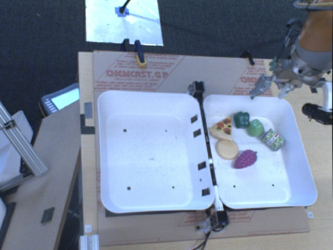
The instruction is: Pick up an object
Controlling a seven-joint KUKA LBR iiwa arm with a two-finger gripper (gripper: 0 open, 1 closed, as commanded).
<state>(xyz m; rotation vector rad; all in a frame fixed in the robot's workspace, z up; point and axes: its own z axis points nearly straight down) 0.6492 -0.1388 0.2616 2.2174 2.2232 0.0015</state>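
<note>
The right bin [291,191] holds a pizza slice toy [222,129], a dark green pepper [241,119], a light green fruit [255,127], a small patterned can [272,139], a tan round cookie [227,149] and a purple grape bunch [245,159]. My gripper [271,87] hangs over the far rim of the right bin, up and to the right of the objects. Its two fingers are spread apart, open, with nothing between them.
The left bin [151,150] lies beside the right one, with a black hinge strip [204,145] between them. Both rest on a cardboard sheet [171,72]. A shiny metal plate [124,14] lies at the back. A grey device [57,100] sits at the left.
</note>
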